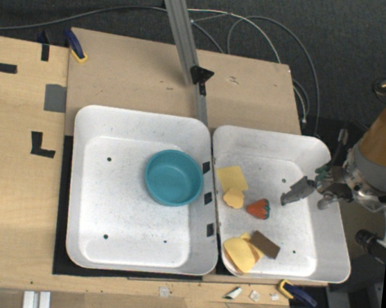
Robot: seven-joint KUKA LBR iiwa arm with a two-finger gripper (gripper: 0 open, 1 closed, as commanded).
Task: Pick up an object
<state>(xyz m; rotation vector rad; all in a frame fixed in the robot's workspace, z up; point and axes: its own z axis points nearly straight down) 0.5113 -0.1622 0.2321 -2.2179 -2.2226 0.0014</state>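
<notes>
Hovering with its fingers spread and holding nothing, the two-finger gripper (307,193) should descend squarely over the small red strawberry-like toy (259,208) at its eight o'clock.

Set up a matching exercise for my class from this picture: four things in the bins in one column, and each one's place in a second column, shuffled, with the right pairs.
Things
1. teal bowl
2. red strawberry toy
3. brown block
4. gripper

Places
A. over the right bin's right side
B. right bin, near the front edge, against a yellow piece
C. left bin, toward its right side
D. middle of the right bin

Pairs: 1-C, 2-D, 3-B, 4-A
</notes>
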